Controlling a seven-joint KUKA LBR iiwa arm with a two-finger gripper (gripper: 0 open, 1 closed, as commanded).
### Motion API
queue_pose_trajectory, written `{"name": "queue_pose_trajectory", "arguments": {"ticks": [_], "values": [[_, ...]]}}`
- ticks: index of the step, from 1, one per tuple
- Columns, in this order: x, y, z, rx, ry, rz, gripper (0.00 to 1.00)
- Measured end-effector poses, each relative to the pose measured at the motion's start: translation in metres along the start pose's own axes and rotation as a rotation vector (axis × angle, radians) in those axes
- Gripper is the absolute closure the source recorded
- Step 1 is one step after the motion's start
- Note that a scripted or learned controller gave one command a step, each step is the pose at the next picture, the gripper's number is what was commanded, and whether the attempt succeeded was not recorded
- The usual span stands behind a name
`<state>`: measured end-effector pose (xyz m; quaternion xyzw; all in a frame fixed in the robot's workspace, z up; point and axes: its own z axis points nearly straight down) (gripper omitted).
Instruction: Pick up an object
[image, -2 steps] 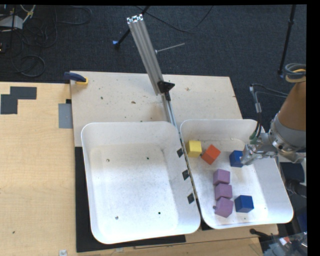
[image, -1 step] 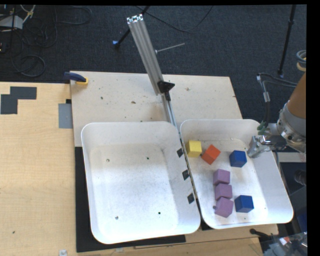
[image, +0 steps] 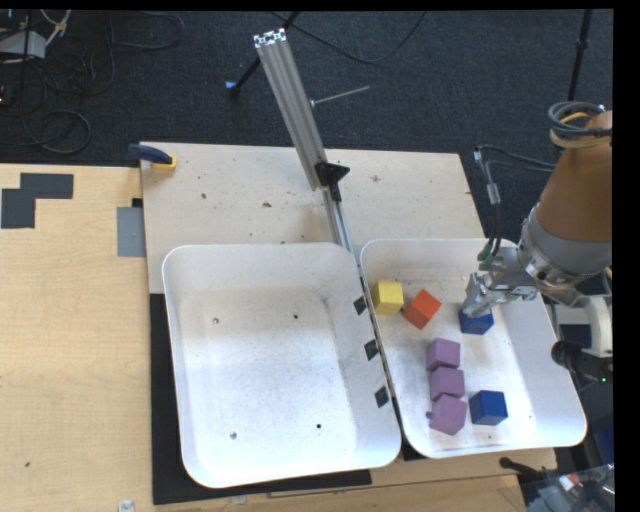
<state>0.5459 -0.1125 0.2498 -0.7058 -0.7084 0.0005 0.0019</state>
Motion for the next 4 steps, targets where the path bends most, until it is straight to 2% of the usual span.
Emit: {"name": "queue_pose_trajectory", "arguments": {"ticks": [1, 3, 4], "values": [[0.048, -0.005, 0.014, 0.000, -0.001, 0.003, 1.00], [0.147, -0.015, 0.002, -0.001, -0.001, 0.002, 1.00], [0.202, -0.015, 0.019, 0.003, 0.000, 0.000, 1.00]]}}
